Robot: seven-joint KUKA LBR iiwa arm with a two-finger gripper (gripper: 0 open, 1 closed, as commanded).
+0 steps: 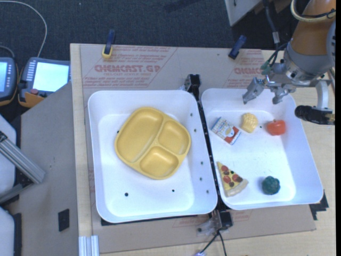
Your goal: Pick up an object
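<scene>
My gripper [265,94] hangs open over the back of the right bin [303,159], with nothing between its fingers. Just in front of it lies a pale yellow lumpy item [249,122], and to the right of that a red tomato-like item [275,127]. A small red and white carton [225,130] lies left of the yellow item. A pizza slice toy [232,178] rests at the bin's front left, and a dark green broccoli-like piece [270,185] sits at the front middle.
The left bin [101,159] bears a yellow divided plate [153,142]. A black clip [193,82] sits at the back where the two bins meet. Screens and cables stand off the bench at the far left.
</scene>
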